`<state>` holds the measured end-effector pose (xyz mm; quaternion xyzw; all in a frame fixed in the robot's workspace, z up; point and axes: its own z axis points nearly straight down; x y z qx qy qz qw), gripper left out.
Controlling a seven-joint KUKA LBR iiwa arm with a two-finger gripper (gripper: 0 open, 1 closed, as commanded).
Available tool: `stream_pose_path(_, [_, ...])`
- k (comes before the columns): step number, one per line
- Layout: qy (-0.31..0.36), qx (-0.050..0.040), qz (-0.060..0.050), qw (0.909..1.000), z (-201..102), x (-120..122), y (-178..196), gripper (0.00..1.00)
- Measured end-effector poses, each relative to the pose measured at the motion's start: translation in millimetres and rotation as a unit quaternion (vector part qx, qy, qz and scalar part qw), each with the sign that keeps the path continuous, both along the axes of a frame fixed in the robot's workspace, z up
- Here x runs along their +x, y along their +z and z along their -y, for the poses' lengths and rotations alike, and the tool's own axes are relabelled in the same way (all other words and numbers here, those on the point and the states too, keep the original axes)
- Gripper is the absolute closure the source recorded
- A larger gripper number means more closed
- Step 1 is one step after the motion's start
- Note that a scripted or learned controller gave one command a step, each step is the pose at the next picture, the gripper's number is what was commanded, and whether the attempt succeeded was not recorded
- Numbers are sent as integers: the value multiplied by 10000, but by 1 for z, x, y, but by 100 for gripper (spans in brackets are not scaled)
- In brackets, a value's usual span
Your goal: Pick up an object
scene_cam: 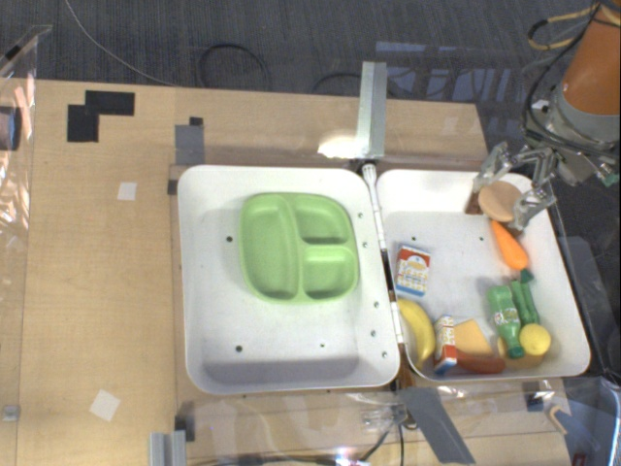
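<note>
My gripper [514,184] hangs over the far right corner of the right bin [446,236], its fingers spread apart. A tan round piece [498,202] lies just below and between the fingers, and I cannot tell whether they touch it. An orange carrot [508,246] lies right beside it. Nearer the front are a small printed carton [412,271], a banana [419,330], a green bottle [504,314], a lemon [535,340], a yellow wedge [473,336] and a small can [445,344].
The left bin [213,289] holds a green divided plate [296,246]. A metal post [373,110] stands behind the ridge between the bins. Cables hang by the arm at the upper right.
</note>
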<state>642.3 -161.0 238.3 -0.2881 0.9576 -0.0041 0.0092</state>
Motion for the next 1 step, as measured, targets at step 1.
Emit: stream_pose_path(1, [919, -12, -21, 9958, 32, 28, 73, 100])
